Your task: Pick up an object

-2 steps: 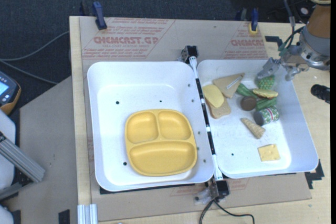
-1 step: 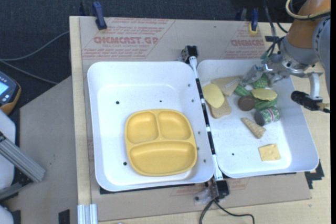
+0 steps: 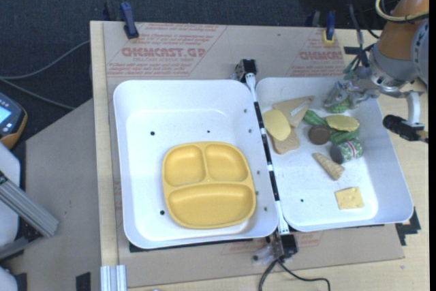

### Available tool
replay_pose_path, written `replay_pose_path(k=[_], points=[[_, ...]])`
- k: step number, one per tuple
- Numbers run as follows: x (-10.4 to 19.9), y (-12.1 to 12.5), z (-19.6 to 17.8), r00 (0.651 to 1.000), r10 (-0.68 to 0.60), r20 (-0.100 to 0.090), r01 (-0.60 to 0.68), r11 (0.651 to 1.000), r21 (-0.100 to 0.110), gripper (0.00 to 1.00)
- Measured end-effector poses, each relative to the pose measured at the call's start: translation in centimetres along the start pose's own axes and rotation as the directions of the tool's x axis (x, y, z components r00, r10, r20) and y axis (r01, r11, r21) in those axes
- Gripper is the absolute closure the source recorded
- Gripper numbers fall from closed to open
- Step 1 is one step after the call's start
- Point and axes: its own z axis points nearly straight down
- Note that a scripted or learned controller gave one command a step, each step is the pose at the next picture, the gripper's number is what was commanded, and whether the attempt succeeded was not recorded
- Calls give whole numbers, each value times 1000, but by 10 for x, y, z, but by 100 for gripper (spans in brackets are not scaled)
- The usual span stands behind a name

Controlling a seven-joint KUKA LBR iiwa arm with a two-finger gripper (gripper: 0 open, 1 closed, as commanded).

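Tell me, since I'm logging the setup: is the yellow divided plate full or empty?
Empty: the yellow divided plate shows three bare compartments in the left bin.

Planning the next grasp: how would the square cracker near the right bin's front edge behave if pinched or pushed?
The cracker lies flat and thin, so it would probably slide rather than roll. Its low profile likely gives fingers little to pinch. It looks light, perhaps stiff.

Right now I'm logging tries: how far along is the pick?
Nothing looks picked yet. The hand sits low at the far edge of the right bin, over the heap of toy food. No item is visibly lifted. The yellow tray lies in the left bin. Grasping and lifting remain.
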Motion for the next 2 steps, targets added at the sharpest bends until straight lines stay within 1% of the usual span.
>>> replay_pose_path(k=[1, 2], points=[[55, -10, 11, 1000, 0, 5, 0, 1000, 1, 100], [156, -23, -96, 1000, -6, 4, 6, 1000, -13, 100]])
